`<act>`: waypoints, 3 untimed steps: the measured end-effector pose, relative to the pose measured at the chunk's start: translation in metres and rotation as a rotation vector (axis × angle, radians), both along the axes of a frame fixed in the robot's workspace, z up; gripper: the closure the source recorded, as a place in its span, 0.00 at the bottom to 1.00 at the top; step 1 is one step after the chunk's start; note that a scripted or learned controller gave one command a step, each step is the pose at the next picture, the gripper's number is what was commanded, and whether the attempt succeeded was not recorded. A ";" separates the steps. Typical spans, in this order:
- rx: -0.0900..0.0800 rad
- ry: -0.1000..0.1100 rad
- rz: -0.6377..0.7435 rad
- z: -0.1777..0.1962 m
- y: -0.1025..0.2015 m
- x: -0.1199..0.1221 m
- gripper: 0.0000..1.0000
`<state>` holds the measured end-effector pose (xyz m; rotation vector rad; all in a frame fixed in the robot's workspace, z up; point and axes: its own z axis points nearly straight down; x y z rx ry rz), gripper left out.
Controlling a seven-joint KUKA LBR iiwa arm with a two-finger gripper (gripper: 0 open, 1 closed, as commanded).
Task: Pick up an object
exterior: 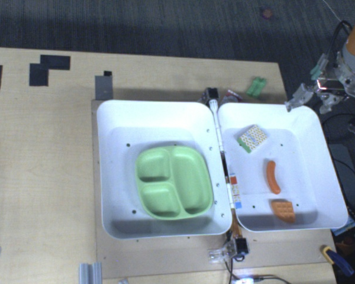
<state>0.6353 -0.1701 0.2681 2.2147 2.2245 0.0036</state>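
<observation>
The right bin [310, 129] holds three objects. A small patterned white-and-green block [252, 138] lies near its back left. An orange hot-dog-shaped piece [273, 177] lies in the middle. An orange-brown waffle-like piece [283, 210] sits near the front. My gripper [310, 92] hovers above the bin's back right corner, at the end of the arm [350, 58], well away from all three objects, with nothing between its fingers.
The left bin [115, 158] holds a green divided plate [173, 181]. A green object [257, 87] lies on the bench behind the bins. A clamp [211, 94] and cables sit at the seam between the bins.
</observation>
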 end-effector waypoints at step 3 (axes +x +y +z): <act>-0.001 -0.010 -0.001 -0.169 0.064 -0.071 1.00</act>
